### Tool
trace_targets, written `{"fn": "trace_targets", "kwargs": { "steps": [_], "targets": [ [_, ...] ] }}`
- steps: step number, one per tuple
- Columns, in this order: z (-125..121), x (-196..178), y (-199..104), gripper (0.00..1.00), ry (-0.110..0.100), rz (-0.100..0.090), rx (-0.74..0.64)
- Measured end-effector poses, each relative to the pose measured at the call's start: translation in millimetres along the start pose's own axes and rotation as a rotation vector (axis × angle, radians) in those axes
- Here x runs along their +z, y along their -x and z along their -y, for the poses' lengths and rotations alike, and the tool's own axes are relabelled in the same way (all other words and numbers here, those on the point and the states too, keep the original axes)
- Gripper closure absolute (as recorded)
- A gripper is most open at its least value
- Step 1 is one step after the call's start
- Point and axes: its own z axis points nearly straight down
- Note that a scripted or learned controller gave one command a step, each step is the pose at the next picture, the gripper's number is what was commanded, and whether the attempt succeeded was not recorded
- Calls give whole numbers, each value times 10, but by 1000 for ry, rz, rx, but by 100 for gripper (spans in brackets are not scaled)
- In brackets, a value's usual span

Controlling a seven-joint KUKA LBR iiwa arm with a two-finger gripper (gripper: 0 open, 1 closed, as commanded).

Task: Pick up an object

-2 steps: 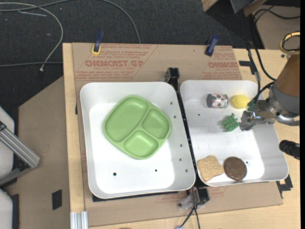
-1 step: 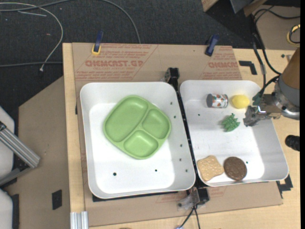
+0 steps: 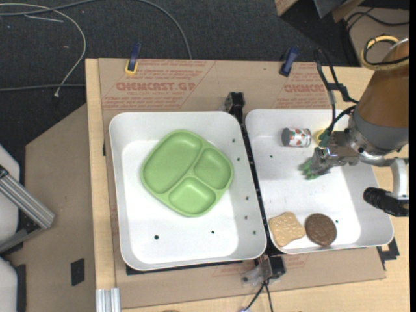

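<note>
Green thing (image 3: 311, 168): we see a small green object on the floor of the right bin (image 3: 354, 207), toward its upper middle, right at the tip of the gripper (image 3: 318, 162).
Way from the fingers: it lies at the fingers' end, to their left and slightly toward the near rim; we cannot tell whether it sits between them or just beside them.
Long axis: too small and blurred for us to judge.
Fingers: we cannot tell whether they are parted or closed; the wrist hardware hides them.
Arm: one arm (image 3: 383, 103), reaching in from the right, its wrist low over the right bin.
Neighbours: a small can (image 3: 296, 137) lies on its side near the green thing, up and to the left, apart from it. A cracker (image 3: 286, 229) and a brown cookie (image 3: 321, 229) rest by the near rim, just beside each other, well apart from the gripper.
Surface: smooth white bin floor, flat; we judge a light piece could slide on it if nudged.
Room: open floor around the green thing, so we judge the can is the only close obstacle.
Left bin (image 3: 130, 194): holds a green divided plate (image 3: 187, 172), well apart from the arm.
Table (image 3: 97, 109): brown board under both bins.
</note>
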Motion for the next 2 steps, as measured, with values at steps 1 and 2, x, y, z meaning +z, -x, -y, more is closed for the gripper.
{"fn": "trace_targets", "kwargs": {
  "steps": [1,2],
  "targets": [
    [-43,64,-483,100,0,0,0],
    [5,122,-1045,100,-1,0,-1]
  ]
}}
